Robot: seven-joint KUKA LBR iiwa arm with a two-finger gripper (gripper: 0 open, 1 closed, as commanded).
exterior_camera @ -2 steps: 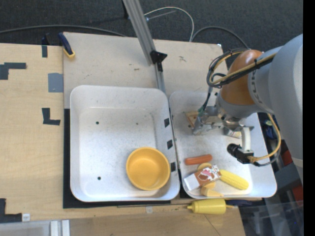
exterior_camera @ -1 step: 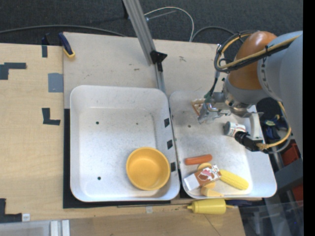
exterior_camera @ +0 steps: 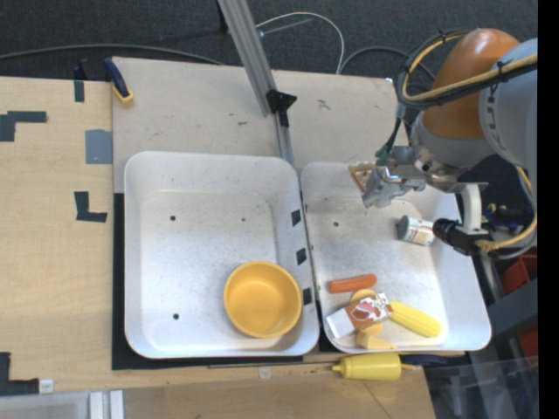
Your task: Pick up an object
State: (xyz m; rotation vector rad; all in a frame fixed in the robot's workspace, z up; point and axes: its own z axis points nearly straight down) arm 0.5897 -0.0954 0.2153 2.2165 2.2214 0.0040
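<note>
The gripper (exterior_camera: 382, 190) hangs over the right bin's (exterior_camera: 349, 243) far corner, beside a brown packet (exterior_camera: 360, 175), likely lining up a grab; its state cannot be told.

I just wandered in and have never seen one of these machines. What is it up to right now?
A grey robot arm reaches in over the right bin, its gripper low near the bin's far end. That bin holds a carrot, a corn cob, a small bottle and a packet. A yellow bowl sits in the left bin. Nothing visibly picked up yet.
</note>
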